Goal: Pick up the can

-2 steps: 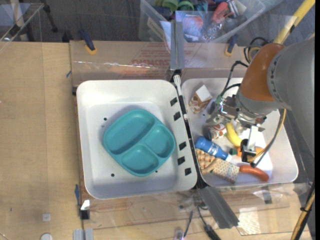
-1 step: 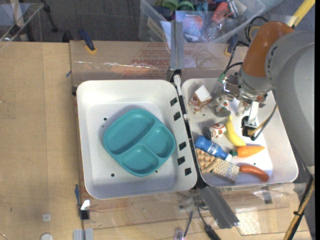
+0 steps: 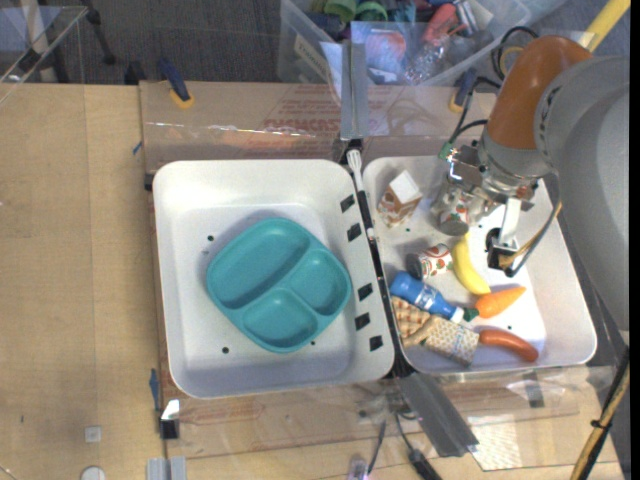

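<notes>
While the arm works the far half of the right bin (image 3: 570,318), the near half is clutter: hot dog (image 3: 508,343) and a patterned block (image 3: 452,341) at the front, waffle-like piece (image 3: 408,316) beside them, then a blue bottle (image 3: 425,297), carrot (image 3: 499,301) and banana (image 3: 469,265) in the middle. A small round red-and-white item (image 3: 433,260) sits just left of the banana; can't tell what it is.

Left bin (image 3: 180,268) holds a teal divided plate (image 3: 278,283), not relevant.

Further back, the gripper (image 3: 468,200) is down in the bin, touching or on the can (image 3: 457,209), which looks like a small printed cylinder directly under the wrist. A little house-shaped carton (image 3: 400,198) sits just to its left. Fingers are hidden by the wrist hardware, so I cannot tell whether they're apart, together or clamped on the can.

My read: grasp stage, lift not begun. Next move needs a confirmed closure across the can, then a straight vertical pull; the banana nearby could get nudged.
</notes>
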{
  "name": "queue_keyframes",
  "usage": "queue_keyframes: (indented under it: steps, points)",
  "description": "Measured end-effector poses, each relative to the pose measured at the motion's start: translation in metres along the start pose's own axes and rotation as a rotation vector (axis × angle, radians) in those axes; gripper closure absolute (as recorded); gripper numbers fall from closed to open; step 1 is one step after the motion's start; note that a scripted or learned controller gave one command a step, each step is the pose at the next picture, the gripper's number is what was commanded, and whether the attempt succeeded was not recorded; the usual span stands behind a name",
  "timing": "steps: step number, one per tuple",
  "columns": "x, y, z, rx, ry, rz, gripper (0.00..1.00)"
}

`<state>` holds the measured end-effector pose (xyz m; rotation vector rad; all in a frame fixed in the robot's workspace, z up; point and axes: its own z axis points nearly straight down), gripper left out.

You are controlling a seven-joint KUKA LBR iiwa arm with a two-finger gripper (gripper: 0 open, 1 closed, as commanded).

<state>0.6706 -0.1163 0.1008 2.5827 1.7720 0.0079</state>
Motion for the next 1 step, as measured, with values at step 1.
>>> queue_keyframes:
  steps: [1]
  points:
    - [0.0309, -0.0149, -0.0842, 0.011, 0.001, -0.076, 1.0]
